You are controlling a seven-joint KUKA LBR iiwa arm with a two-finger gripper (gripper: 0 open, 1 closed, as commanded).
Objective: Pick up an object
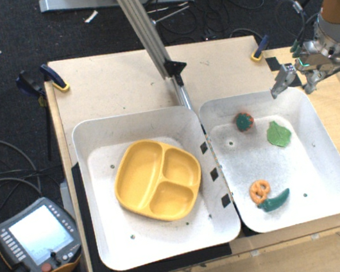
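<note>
The right bin [330,156] holds a small red-and-teal ball-like toy [244,121], a green leaf-shaped piece [278,134], an orange pretzel [259,190] and a dark green pepper-shaped piece [275,200] touching it. My gripper [297,80] hangs at the bin's far right corner, above its rim, with its fingers spread open and nothing between them. It is to the right of and beyond the ball-like toy.
The left bin [99,177] holds a yellow three-compartment plate [158,180]. A metal pole [148,31] slants up from between the bins. Clamps [56,80] sit at the bench's back corners. A teach pendant [36,243] lies off the bench at left.
</note>
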